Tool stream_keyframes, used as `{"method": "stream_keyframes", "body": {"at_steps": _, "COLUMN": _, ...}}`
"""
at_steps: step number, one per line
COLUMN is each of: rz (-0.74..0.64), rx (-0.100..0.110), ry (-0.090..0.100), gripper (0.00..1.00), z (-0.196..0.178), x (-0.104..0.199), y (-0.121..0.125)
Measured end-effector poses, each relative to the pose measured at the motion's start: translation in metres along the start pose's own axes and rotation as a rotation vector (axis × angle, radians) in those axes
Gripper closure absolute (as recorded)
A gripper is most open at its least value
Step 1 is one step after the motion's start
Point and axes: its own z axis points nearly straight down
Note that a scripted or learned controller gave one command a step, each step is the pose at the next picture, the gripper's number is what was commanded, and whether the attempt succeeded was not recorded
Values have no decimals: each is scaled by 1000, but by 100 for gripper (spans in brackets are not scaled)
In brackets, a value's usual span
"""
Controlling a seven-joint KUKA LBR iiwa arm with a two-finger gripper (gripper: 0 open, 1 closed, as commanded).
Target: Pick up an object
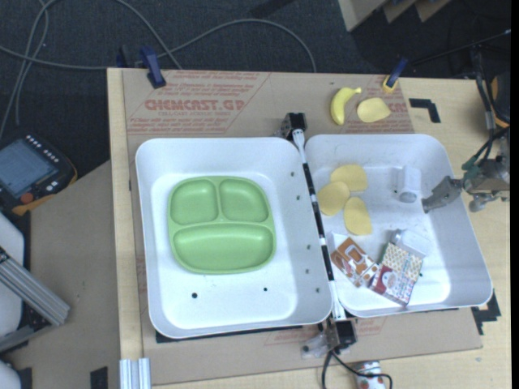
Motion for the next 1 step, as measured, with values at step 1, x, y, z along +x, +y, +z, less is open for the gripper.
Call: {"method": "stream_keyframes", "body": {"at_steps": 1, "rz": -1, "rx": 3, "ry": 2, "gripper": 0, "z": 86, "x": 58, "y": 19}}
